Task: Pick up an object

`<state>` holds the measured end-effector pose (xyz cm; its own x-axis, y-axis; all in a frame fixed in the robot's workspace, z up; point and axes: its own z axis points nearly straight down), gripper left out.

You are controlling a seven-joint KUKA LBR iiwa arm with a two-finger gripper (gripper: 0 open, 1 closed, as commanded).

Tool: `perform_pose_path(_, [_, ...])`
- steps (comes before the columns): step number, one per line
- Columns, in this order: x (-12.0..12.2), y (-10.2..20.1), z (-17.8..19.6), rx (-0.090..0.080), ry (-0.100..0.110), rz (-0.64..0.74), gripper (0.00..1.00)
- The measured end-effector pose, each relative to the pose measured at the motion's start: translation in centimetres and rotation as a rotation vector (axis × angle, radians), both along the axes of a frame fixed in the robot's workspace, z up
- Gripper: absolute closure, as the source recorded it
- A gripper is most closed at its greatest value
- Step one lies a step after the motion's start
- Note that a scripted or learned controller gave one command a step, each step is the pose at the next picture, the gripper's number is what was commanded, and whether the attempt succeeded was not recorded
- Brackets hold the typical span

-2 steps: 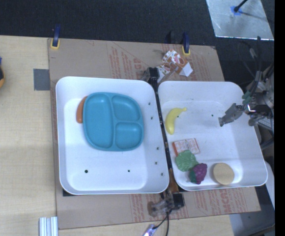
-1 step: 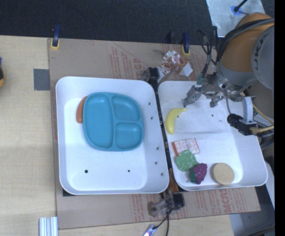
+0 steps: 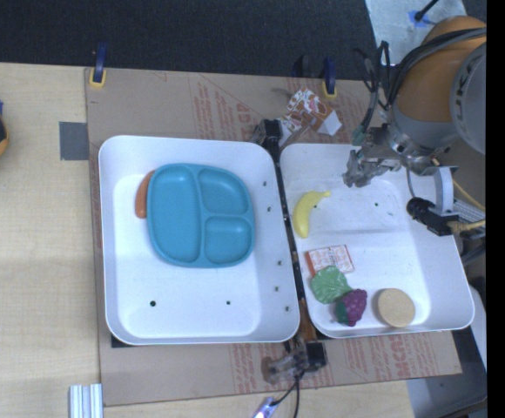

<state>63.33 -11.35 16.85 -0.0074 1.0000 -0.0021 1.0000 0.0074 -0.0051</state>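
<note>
Two shallow white bins sit side by side on a cardboard sheet clipped to the desk, presumably so the arm can draw from either without the bins sliding. The left bin (image 3: 113,233) carries a blue divided plate (image 3: 202,214) lying over an orange thing (image 3: 140,197) near the bin's far left side, so that only a sliver of orange shows. The right bin (image 3: 427,259) holds the loose pieces: a yellow banana (image 3: 309,211) near its left wall, a red-and-white packet (image 3: 331,258) toward the middle, and along the near edge a green leafy piece (image 3: 328,284), a purple grape bunch (image 3: 352,306) touching it, and a round tan disc (image 3: 395,307) just beside the grapes.

The gripper (image 3: 363,167) hangs over the far part of the right bin, reaching in from the right edge, with the arm's orange band (image 3: 431,64) above it. Nothing is seen between its jaws; whether they stand apart or together I cannot tell, since metal and cabling blur together there.

The nearest candidate seems to be the banana (it lies apart from its neighbours, which favours a clean grasp). Its long axis runs at a slant, from the far right down toward the near left, the thin tip pointing toward the gripper and the thicker end toward the bin's left wall. A grasp across that axis would likely suit best.
</note>
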Motion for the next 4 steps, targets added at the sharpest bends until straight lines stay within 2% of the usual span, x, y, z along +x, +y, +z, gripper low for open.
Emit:
perform_pose_path(1, [-7.6,4.8,2.3,0.001,0.0,-0.001,1.0])
perform_pose_path(2, [-7.6,4.7,2.3,0.001,-0.001,-0.002,0.0])
perform_pose_path(3, [-14.4,3.9,2.9,0.002,-0.001,-0.002,0.0])
perform_pose_path(4, [-12.2,0.1,-7.4,0.001,-0.007,-0.002,0.0])
